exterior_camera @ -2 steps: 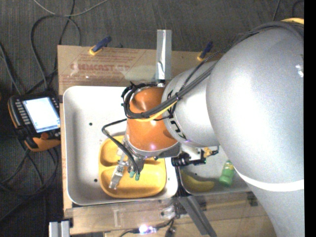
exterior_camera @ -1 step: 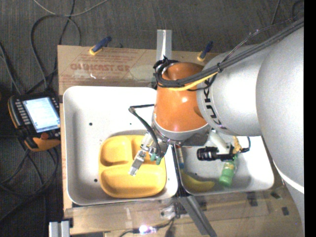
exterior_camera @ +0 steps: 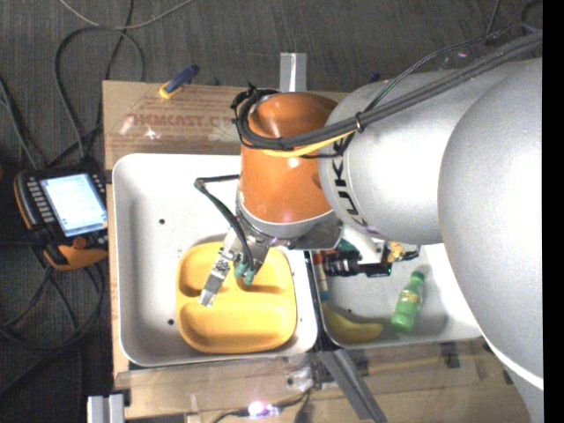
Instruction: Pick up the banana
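Observation:
The banana (exterior_camera: 354, 329) lies yellow and curved at the front of the right bin (exterior_camera: 441, 311), partly under the arm. My gripper (exterior_camera: 229, 278) hangs over the left bin (exterior_camera: 141, 236), well to the left of the banana and above a yellow plate (exterior_camera: 256, 320). Its two fingers (exterior_camera: 214, 283) stand apart, open, with nothing between them. The orange wrist band (exterior_camera: 282, 170) and the grey arm cover much of the right bin.
A green bottle (exterior_camera: 407, 302) stands just right of the banana in the right bin. The yellow plate fills the front of the left bin. A tablet (exterior_camera: 70, 203) sits off the bench's left side, and a cardboard sheet (exterior_camera: 167, 122) lies behind the bins.

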### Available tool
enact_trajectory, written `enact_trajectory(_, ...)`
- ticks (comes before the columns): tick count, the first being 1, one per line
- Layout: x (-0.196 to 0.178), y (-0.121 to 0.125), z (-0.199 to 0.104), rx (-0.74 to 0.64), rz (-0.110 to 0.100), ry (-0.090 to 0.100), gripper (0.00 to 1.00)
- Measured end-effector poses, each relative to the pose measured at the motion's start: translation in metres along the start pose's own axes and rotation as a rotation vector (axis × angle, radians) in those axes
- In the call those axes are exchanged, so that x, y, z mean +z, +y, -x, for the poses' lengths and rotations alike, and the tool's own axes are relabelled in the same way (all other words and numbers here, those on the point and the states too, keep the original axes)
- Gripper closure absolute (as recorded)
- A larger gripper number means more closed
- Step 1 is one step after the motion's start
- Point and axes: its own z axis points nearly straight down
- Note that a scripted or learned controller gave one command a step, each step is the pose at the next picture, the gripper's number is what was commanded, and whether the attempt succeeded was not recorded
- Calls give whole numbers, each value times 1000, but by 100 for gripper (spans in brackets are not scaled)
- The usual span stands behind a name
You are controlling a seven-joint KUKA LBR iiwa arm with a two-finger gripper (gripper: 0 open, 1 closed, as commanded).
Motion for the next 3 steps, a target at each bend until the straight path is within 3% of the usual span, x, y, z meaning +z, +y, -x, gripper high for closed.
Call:
enact_trajectory(1,-12,27,-9,-141,-2,-3,0)
enact_trajectory(2,-12,27,-9,-141,-2,-3,0)
enact_trajectory(3,27,-12,80,-462,-1,-3,0)
